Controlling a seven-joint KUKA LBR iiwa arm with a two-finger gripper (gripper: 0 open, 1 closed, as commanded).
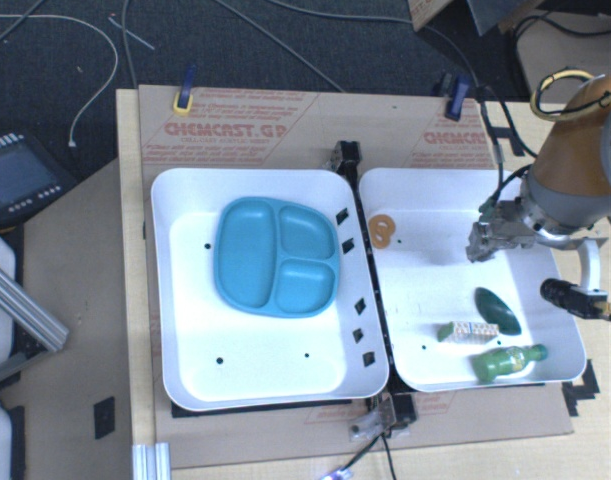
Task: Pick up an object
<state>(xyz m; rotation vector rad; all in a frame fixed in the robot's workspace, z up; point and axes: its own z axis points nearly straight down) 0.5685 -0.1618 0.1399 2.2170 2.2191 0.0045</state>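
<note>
The right bin (pixel 435 208) holds a small orange ring-shaped piece (pixel 383 230) near its left wall. Toward the front right lie a dark green oval object (pixel 499 309), a small patterned block with a green end (pixel 468 332) and a green bottle lying on its side (pixel 507 360). My gripper (pixel 488 240) hangs over the right bin's upper right part, above and behind the dark green object. It is apart from all the objects, and nothing shows between its fingers.
The left bin (pixel 185 308) holds a blue divided plate (pixel 277 256). A black divider with clips (pixel 363 268) runs between the bins. Cables (pixel 505 138) trail along the right side near the arm. A cardboard sheet (pixel 285 118) lies under both bins.
</note>
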